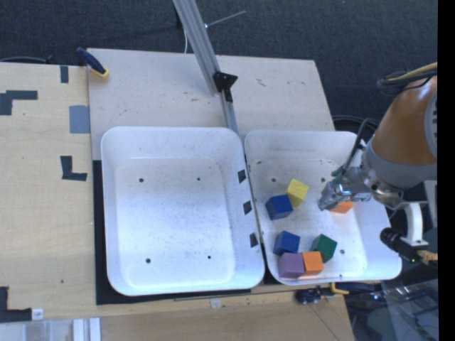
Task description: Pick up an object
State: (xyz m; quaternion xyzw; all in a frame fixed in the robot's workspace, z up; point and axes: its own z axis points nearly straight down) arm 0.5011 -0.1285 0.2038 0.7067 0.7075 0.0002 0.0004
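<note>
1. Two white bins: left bin (174,212), then right bin (306,148).
2. Right bin holds blue (279,206), yellow (298,190), second blue (287,242), purple (291,264), orange (313,261), green (325,247) blocks.
3. Gripper (334,201) low over an orange block (343,207) at the right side; whether it pinches it, cannot tell.

White bins (114,190); yellow (298,190), blue (279,206), green (325,246), purple (291,264), possibly orange (313,262) blocks.

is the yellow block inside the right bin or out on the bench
Inside. The yellow block lies on the floor of the right bin, within its white rim, beside a blue block.
</note>
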